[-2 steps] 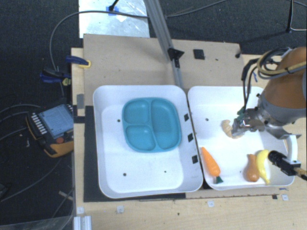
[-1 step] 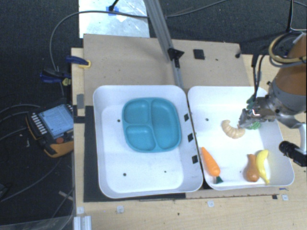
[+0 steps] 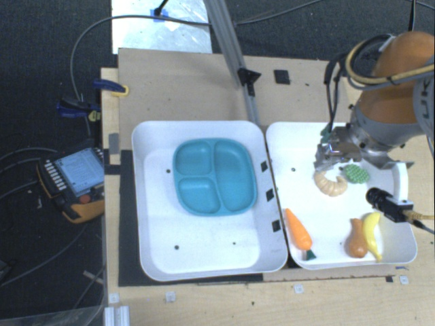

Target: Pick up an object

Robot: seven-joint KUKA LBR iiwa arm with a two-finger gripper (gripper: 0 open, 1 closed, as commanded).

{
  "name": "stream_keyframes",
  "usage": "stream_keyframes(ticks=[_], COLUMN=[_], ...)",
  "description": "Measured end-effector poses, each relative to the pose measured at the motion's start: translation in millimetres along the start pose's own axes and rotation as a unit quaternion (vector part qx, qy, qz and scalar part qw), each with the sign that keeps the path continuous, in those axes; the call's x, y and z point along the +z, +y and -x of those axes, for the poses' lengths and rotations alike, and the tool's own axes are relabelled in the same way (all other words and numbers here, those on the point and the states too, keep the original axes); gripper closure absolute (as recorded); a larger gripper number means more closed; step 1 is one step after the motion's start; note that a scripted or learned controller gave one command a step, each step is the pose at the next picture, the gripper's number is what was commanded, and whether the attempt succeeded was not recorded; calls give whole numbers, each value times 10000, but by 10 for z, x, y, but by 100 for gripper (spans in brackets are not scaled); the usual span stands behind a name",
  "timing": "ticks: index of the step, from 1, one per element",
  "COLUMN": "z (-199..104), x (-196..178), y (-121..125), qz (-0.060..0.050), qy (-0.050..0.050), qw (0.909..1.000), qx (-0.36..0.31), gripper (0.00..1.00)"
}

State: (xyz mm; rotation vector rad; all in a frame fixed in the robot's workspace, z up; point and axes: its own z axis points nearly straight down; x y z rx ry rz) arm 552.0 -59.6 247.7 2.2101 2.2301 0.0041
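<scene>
Over the right shallow white bin [image 3: 293, 148], the grey arm's gripper [image 3: 331, 156] hangs just above a pale, curled croissant-shaped toy [image 3: 330, 184], with a green ridged toy piece [image 3: 355, 174] just beside it to the right; whether the fingers are released or clenched I cannot tell, and nothing visibly sits between them. Nearer the front of that bin lie an orange plastic carrot [image 3: 298, 230], a yellow banana [image 3: 372, 232] and a brownish pear-shaped toy [image 3: 357, 239] touching the banana, while the left white bin [image 3: 151, 202] on the table holds a blue divided plastic plate [image 3: 215, 176].
</scene>
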Motion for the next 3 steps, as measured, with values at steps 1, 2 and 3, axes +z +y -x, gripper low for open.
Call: stream_keyframes(ticks=[1, 2, 3], z=[-466, -1031, -1598], x=[143, 151, 268], y=[237, 512, 710], qz=[-2, 5, -1], qy=[2, 8, 8], qw=[10000, 10000, 10000], qx=[-5, -10, -8], gripper=[100, 100, 100])
